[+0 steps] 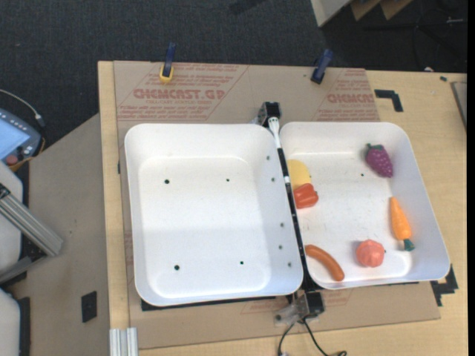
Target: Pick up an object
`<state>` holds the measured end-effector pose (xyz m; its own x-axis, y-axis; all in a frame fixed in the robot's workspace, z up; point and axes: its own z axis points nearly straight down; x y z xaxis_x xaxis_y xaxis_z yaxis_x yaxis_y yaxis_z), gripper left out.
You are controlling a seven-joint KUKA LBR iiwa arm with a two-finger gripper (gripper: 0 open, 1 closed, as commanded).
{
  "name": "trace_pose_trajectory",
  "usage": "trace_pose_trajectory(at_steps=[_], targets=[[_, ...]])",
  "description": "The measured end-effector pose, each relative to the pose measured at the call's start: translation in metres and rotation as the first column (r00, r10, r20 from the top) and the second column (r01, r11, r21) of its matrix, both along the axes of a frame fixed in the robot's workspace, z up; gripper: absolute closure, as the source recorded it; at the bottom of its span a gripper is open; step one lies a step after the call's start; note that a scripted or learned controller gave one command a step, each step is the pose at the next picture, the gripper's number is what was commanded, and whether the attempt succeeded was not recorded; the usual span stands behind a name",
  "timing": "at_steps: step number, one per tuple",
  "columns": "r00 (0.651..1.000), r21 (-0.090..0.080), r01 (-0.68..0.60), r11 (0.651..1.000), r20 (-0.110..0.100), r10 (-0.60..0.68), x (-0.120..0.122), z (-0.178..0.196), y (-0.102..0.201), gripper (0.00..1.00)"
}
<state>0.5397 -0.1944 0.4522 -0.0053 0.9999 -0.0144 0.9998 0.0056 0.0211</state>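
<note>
— In the right bin [349, 129], what do you read?
— I log grapes [378, 160] far, carrot [401, 223] right, sausage [324, 262] near, red piece [305, 196] left. Claw state: I cannot tell.

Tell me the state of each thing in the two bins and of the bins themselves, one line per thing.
Left bin: level on the bench, white.
Right bin: level, holding six toys.
Purple grapes: lying near the far right corner.
Yellow piece: against the left wall.
Red piece: touching the yellow piece.
Carrot: lying lengthwise along the right wall.
Sausage: lying slantwise near the front.
Pink fruit: resting beside the carrot.
</note>
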Motion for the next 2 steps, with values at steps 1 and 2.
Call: trace_pose_trajectory(at_steps=[1, 2], targets=[[1.000, -0.003, -0.001, 1.000, 0.004, 0.001, 0.001, 0.011, 0.000, 1.00], [1.000, -0.006, -0.001, 1.000, 0.009, 0.001, 0.002, 0.022, 0.000, 1.00]])
